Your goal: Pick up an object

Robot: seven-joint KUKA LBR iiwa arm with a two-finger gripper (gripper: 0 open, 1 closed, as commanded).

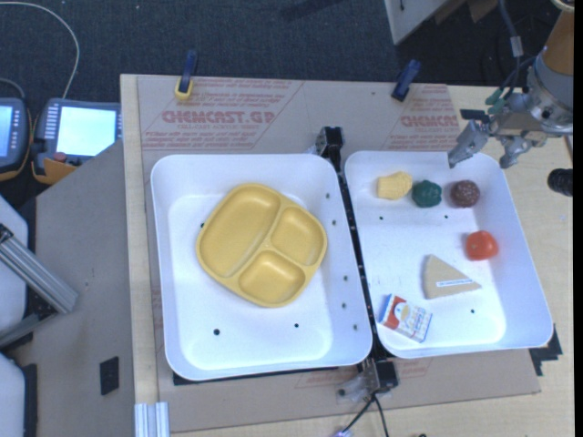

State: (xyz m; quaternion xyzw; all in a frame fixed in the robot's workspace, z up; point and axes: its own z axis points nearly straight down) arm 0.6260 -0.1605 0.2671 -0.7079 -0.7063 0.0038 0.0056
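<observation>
The right bin [510, 335] holds several small items: a yellow lump [394, 186], a dark green ball [425, 193], a brown ball [465, 193], a red ball [481, 245], a tan wedge [446, 279] and a small red-and-white carton [404, 318]. My gripper [487, 150] hangs over the bin's far right corner, above and slightly right of the brown ball. Its two fingers [463, 147] are spread apart with nothing between them.
The left bin [173, 271] bears a yellow divided plate [261, 243]. Clamps sit at the board's far edge, blue-and-yellow [186, 74] and blue [405, 80]. A black bracket [330, 140] stands between the bins at the back. Screens [82, 130] lie off the bench to the left.
</observation>
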